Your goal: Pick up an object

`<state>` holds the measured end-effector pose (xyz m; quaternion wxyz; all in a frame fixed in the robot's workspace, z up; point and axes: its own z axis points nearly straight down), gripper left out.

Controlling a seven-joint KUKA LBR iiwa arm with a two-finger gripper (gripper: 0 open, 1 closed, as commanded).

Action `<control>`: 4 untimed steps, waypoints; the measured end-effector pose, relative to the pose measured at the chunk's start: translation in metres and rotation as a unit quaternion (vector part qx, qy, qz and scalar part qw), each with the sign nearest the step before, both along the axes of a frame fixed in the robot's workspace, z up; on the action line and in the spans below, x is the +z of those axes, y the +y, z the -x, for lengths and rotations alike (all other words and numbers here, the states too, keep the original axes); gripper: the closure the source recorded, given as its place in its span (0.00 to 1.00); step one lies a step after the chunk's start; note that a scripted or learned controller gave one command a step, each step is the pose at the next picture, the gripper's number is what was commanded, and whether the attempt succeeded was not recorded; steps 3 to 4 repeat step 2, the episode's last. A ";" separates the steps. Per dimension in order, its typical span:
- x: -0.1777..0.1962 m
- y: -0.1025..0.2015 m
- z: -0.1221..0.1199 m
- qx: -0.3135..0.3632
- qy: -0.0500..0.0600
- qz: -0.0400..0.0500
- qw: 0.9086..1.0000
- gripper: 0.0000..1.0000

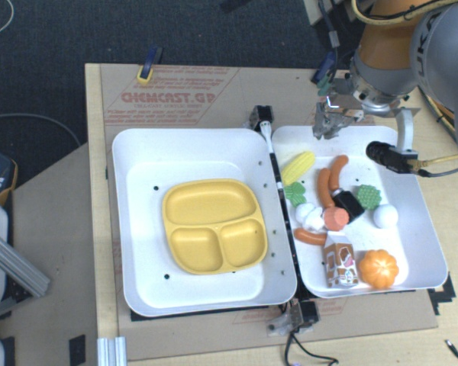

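Nothing has been picked up yet, as far as the picture shows: all the toy foods lie in the right bin (427, 235), and the whole grasp is left to do. The corn cob (298, 166), a sausage (330, 175), a broccoli piece (368, 197), a white egg (385, 216), a small carton (340, 264) and an orange pumpkin (378, 268) are crowded together there. The left bin (137, 204) holds a yellow divided tray (212, 225).

The end effector (330, 122) hangs over the right bin's rim at twelve o'clock, apart from the foods, grasping nothing; whether it is released or clenched cannot be told. The arm enters from two o'clock, wrist pointing down.
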<state>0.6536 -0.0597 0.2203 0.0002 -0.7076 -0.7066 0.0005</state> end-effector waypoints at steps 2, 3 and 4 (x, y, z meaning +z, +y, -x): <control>0.014 0.003 -0.004 0.000 0.000 0.000 1.000 1.00; 0.014 0.003 -0.004 0.000 0.000 0.000 1.000 1.00; 0.014 0.003 -0.004 0.000 0.000 0.000 1.000 1.00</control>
